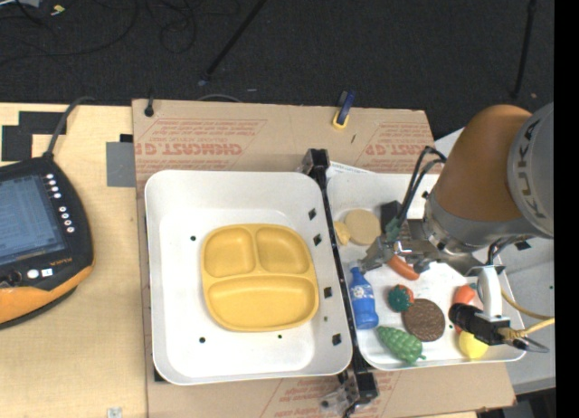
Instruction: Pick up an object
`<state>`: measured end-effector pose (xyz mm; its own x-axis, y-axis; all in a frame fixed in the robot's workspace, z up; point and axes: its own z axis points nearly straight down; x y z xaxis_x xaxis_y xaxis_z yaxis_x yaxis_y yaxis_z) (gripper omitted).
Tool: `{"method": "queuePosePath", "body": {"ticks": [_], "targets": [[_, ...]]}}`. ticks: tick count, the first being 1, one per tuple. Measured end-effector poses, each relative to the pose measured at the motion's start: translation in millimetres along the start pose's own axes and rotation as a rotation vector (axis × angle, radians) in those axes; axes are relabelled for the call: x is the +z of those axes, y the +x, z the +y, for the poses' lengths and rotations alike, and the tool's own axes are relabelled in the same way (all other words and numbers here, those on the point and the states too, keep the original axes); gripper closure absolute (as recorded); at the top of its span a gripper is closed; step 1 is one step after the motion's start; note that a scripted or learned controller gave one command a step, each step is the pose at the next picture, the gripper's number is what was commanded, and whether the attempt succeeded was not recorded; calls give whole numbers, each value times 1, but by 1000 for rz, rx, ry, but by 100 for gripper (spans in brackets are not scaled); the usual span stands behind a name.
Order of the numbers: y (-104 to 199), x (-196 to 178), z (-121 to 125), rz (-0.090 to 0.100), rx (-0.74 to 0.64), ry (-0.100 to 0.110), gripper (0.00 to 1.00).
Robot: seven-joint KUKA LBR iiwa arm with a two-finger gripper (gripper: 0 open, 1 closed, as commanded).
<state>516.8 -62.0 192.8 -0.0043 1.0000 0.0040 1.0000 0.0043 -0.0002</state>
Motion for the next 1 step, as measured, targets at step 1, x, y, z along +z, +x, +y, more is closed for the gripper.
{"method": "queuePosePath", "body": {"ticks": [1], "targets": [[39, -157, -11, -2, 0, -12, 0]]}}
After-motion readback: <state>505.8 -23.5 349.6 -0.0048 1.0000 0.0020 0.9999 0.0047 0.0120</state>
